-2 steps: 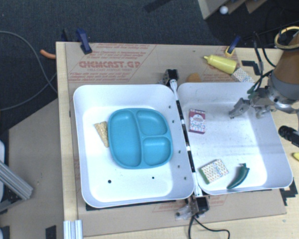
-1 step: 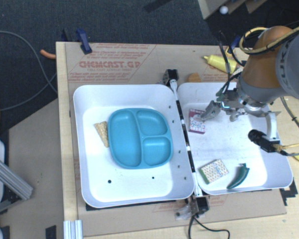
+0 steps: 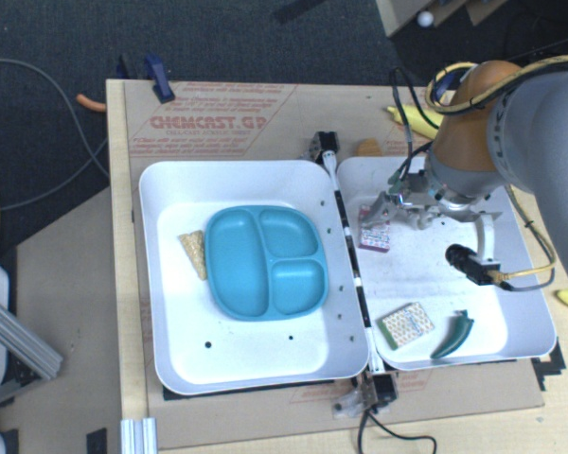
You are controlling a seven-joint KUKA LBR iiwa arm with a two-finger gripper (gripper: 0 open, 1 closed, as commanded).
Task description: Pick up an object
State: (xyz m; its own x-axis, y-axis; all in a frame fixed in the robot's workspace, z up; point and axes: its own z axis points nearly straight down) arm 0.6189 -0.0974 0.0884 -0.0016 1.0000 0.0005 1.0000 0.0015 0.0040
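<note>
Lettering (image 3: 208,121) on the board (image 3: 125,253) reads "CHEMCAST GP"; claw (image 3: 394,206) over right bin (image 3: 421,277), opening cannot be told.

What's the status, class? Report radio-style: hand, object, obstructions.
Hand low in right bin, upper left corner. Small pink packet beside it, not visibly gripped. Patterned square and teal piece lie apart, lower in view.

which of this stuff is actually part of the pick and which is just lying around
Job in hand (likely):
gripper
small pink packet, close by it in the right bin

Lying about:
blue divided plate and tan piece, in the left bin
patterned square pad
green curved thing
blue clamp on the bench
</note>
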